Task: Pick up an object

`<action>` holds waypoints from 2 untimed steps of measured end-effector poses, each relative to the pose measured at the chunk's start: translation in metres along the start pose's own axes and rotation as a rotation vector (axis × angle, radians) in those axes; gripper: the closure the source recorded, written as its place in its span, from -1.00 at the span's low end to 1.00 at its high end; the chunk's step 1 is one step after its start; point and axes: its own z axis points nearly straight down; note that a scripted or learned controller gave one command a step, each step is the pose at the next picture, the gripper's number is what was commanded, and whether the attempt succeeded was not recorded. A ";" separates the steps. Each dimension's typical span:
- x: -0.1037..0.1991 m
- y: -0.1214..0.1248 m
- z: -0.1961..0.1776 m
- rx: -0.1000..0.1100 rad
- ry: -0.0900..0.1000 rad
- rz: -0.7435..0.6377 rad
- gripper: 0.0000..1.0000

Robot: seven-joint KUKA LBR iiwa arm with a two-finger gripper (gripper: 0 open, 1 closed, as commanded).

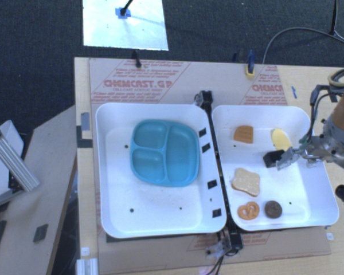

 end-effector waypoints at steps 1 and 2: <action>0.000 0.003 -0.006 -0.012 -0.003 -0.003 -1.00; 0.005 0.005 0.056 -0.008 -0.001 -0.001 -1.00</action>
